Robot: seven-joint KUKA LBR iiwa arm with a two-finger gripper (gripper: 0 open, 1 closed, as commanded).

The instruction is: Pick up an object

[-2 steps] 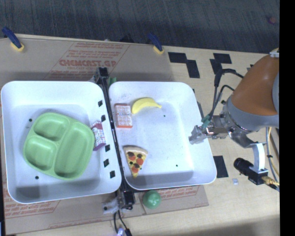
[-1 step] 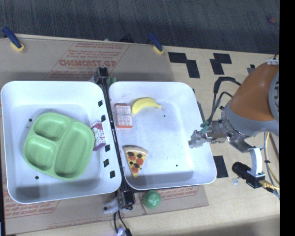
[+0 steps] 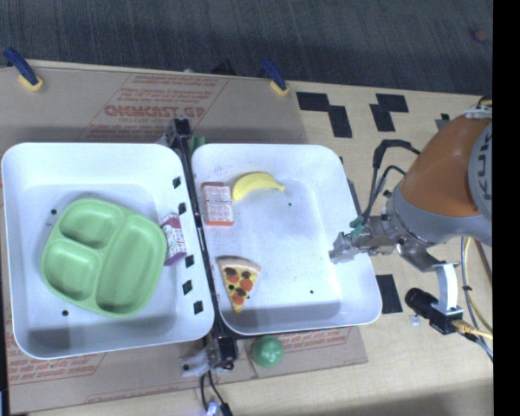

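Claw (image 3: 342, 251) is sitting right at the right wall of the right bin (image 3: 351, 198), and honestly it's a small grey blur from this angle, so I can't tell how it's set. Nothing visible in it. Arm (image 3: 446, 185) behind it is cut off by the frame edge, you just get the orange band and a bit of grey, plus some cables looping around it.

Stuff to grab, all in the right bin and well apart from the claw: a banana (image 3: 258, 185), yellow, curved, lying flat near the top. Just left of it is a packet (image 3: 217, 204), white with orange-red print I can't read, right up against the left wall. Lower down near the front-left corner is a pizza slice (image 3: 238, 282), tan crust at the top, red topping with dark dots, tip pointing toward the front.

Left bin (image 3: 26, 232) has a green plate (image 3: 104, 254) with three compartments, sitting tilted-ish in the middle. Squeezed between the plate and the bin's right wall is a small wrapper (image 3: 174, 237), purple and white, too blurry to say what it is.

Out on the tabletop (image 3: 416, 362), just in front of the right bin, there's a green ball (image 3: 266, 351). Two blue clamps (image 3: 22, 69) hold the cardboard at the back.
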